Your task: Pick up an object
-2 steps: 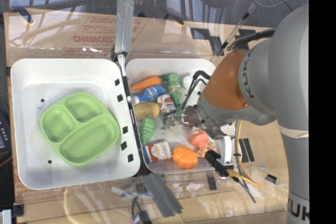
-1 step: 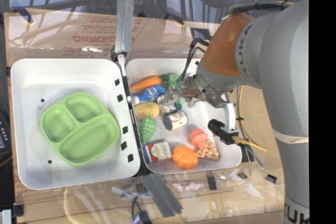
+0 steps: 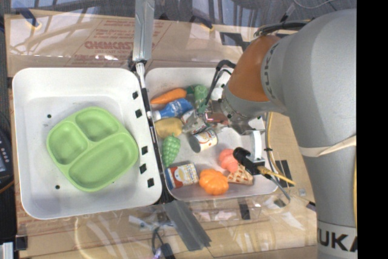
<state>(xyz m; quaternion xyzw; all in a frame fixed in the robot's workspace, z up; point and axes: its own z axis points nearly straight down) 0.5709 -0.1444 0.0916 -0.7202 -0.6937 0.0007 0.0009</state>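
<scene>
Grey carpet surrounds a bench with two white bins, and over the right bin the gripper hangs with a small can lying just below and slightly left of it, its long axis slanting; how wide the tool stands, I cannot tell.

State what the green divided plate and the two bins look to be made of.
Green divided plate: likely moulded plastic, matte to satin; uniform colour, rounded compartment walls, soft highlights. Left bin and right bin: probably thin white plastic, smooth and faintly glossy; rounded corners and even surface suggest it, though coated metal can't be ruled out.
</scene>
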